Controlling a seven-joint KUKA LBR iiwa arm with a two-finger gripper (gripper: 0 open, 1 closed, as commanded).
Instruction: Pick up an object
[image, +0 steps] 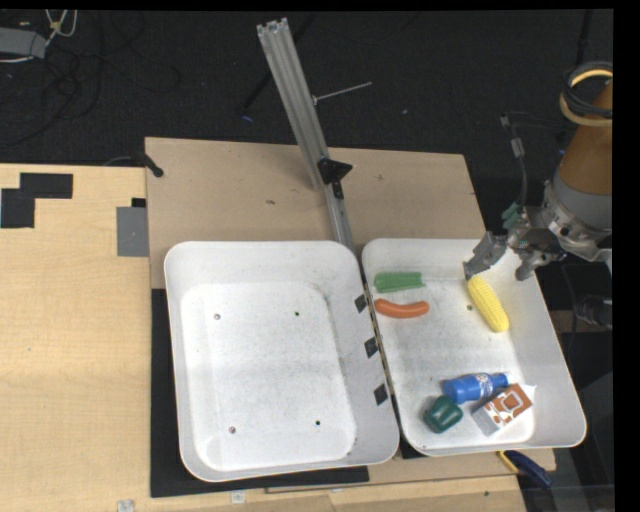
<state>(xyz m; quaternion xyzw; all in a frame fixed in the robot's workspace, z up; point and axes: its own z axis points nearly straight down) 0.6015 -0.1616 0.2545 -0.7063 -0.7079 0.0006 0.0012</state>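
The right bin (540, 330) holds a yellow corn cob (487, 302), a green block (398, 283), an orange-red sausage (401, 309), a blue bottle (473, 387), a dark green round piece (442, 413) and a small red-and-white box (505, 406). My gripper (505, 258) hangs over the bin's far right corner, just above and behind the corn cob. Its two fingers are spread apart and open, with nothing between them.
The left bin (190, 300) sits beside the right one, joined by black clips (372, 345). A slanted aluminium rail (300, 110) rises behind the bins. Light wooden board lies to the left.
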